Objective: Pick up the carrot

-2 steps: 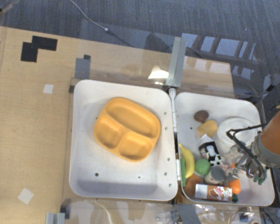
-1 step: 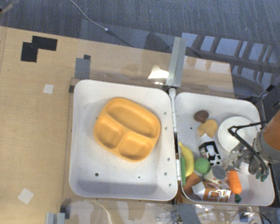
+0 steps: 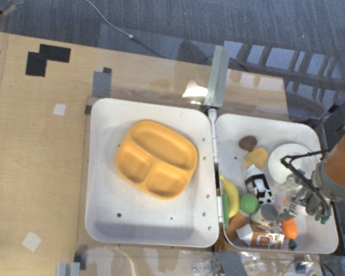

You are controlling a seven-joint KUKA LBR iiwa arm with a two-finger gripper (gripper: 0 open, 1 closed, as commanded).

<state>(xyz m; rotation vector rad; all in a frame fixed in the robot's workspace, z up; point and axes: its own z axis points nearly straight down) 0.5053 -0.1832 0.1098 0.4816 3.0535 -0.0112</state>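
Hovering low over the right bin, the gripper is sitting just above the carrot, whose long axis is running roughly toward that bin's near wall. Whether the claw is released or clenched cannot be told. Lettering on the brown carton beside the carrot is too blurred to read.

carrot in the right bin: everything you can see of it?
The carrot is a small orange piece with a dark green end, glossy like toy plastic. It lies tilted near the front right corner of the right bin, green end toward the front rim. The gripper hangs right above it and hides its upper end. A brown and white carton lies against its left side.
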